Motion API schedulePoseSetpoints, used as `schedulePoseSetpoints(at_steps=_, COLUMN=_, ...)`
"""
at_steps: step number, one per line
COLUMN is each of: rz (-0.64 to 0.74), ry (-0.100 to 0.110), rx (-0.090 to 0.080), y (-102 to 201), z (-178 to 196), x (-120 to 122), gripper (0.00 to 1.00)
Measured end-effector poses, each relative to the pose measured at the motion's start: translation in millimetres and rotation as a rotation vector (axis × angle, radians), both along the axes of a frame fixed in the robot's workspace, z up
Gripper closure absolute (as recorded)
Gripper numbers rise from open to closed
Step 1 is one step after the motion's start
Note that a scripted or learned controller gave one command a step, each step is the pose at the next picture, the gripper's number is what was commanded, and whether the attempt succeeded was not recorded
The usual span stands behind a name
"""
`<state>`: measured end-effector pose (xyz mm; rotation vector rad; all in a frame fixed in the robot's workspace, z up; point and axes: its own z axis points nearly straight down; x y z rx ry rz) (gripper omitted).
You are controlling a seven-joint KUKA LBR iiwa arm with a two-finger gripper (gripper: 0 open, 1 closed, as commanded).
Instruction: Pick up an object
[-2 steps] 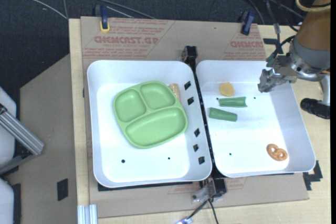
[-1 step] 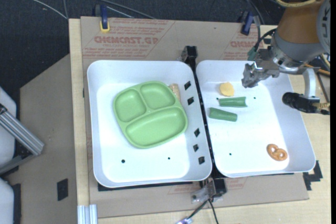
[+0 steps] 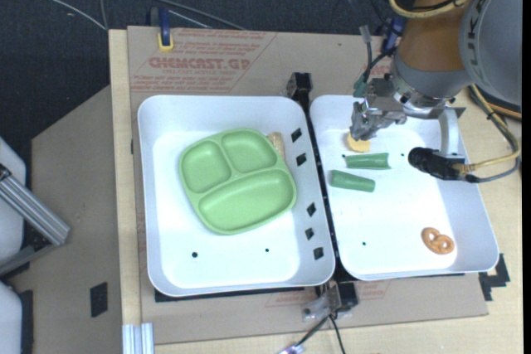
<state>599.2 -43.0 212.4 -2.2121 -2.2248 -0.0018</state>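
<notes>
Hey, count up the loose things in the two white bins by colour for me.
Green: 3, the divided plate and two green sticks
Tan or yellow: 3, a pretzel, a small piece under the claw, another by the plate's edge
Total: 6

The bench (image 3: 207, 54) is topped with a brown printed cardboard sheet (image 3: 199, 62). Two shallow white bins rest on it side by side: left bin (image 3: 158, 203) and right bin (image 3: 473, 220), rims touching.
</notes>
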Motion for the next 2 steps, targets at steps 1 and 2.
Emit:
schedulePoseSetpoints(at_steps=1, rz=0.001, ry=-0.004, rx=-0.001, y=53, z=13, x=5, gripper=1.00)
schedulePoseSetpoints(at_steps=2, rz=0.001, ry=-0.003, rx=0.000, y=115, z=21, x=7, gripper=1.00)
